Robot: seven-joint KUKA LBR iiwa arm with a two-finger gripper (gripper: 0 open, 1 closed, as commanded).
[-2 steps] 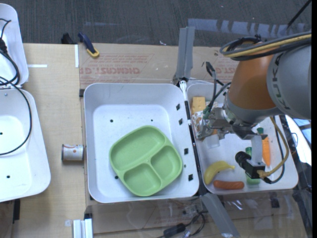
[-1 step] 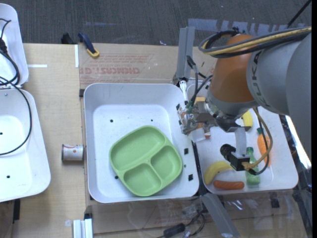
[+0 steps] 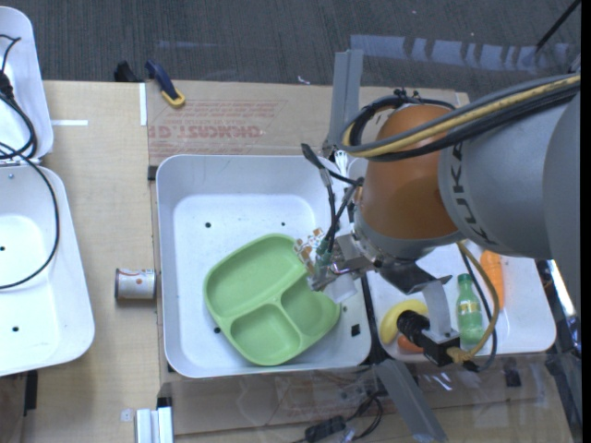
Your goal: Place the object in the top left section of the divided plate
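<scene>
Near edge first: right bin [image 3: 528, 338] holds a yellow item [image 3: 403, 319], a green bottle [image 3: 468, 308] and an orange piece [image 3: 492, 275], all under the arm and apart from the work.

Green divided plate [image 3: 255, 277] lies in the centre bin [image 3: 175, 247], rotated: big section toward 11 o'clock, two small ones toward 5–6 o'clock.

Gripper [image 3: 320, 268] sits over the plate rim at approx. 3 o'clock of the plate. A small orange-white object [image 3: 308, 245] shows just at its tip, on the 11 o'clock side, touching or nearly so. We cannot tell whether the gripper is open or closed, nor whether the obj. is actually held; too small and cable-cluttered.

Risks, our judgement:
- obj. is at the rim, not over a section, so a release here could drop it outside the plate or in the wrong section.
- the plate is rotated, so "top left" is ambiguous.
- gripper is close to the rim, so it may nudge the plate.

Farther out: a small can [image 3: 137, 284] on the bench at 9 o'clock, and cardboard [image 3: 231, 123] beyond the bin.
</scene>
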